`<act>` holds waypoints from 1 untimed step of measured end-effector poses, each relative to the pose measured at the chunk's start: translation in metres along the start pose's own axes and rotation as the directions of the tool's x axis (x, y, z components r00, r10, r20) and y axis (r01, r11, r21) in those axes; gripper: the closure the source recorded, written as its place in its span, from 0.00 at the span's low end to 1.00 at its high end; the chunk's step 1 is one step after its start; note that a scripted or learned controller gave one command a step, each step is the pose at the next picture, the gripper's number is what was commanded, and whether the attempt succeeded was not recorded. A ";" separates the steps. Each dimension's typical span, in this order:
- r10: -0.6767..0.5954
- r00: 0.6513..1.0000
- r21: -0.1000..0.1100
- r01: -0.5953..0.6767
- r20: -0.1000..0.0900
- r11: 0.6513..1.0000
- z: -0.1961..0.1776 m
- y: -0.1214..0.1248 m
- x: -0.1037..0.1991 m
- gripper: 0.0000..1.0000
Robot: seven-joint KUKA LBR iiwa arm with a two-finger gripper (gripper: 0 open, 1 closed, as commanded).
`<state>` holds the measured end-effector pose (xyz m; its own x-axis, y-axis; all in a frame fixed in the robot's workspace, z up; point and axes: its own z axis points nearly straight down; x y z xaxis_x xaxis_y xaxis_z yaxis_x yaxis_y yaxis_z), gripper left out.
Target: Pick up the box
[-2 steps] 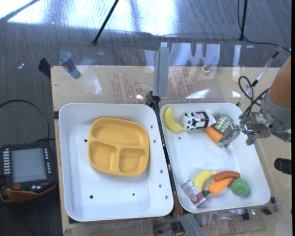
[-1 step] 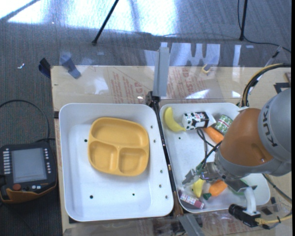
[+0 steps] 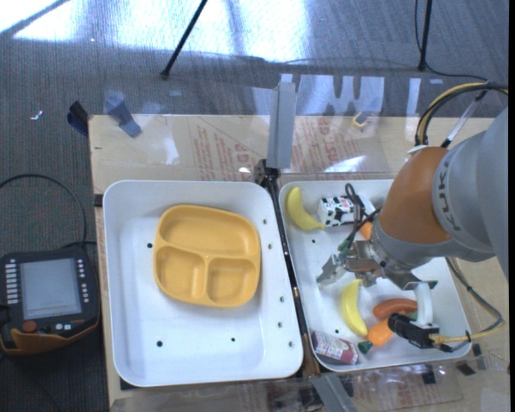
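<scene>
We see the arm's jaws (image 3: 335,269) low over the right bin (image 3: 451,303), spread apart with nothing between them, just above a banana (image 3: 353,309). The box (image 3: 336,209), cow-patterned, lies near the bin's far edge beside another banana (image 3: 300,210). A yellow tray (image 3: 209,255) sits in the left bin (image 3: 133,316).

bright daylight — washed-out floor (image 3: 34,7) top left | soft shadows | slightly soft focus

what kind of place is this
Probably a robotics lab test cell: a KUKA arm over two white bins of toy food, a teach pendant on carpet, tripod legs behind.
</scene>
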<state>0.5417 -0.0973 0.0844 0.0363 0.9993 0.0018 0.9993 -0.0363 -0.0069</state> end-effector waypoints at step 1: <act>-0.069 0.998 -0.002 0.069 0.001 0.998 -0.001 0.093 -0.021 0.00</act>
<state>0.6334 -0.1216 0.0847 -0.0327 0.9995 0.0012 0.9995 0.0327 -0.0053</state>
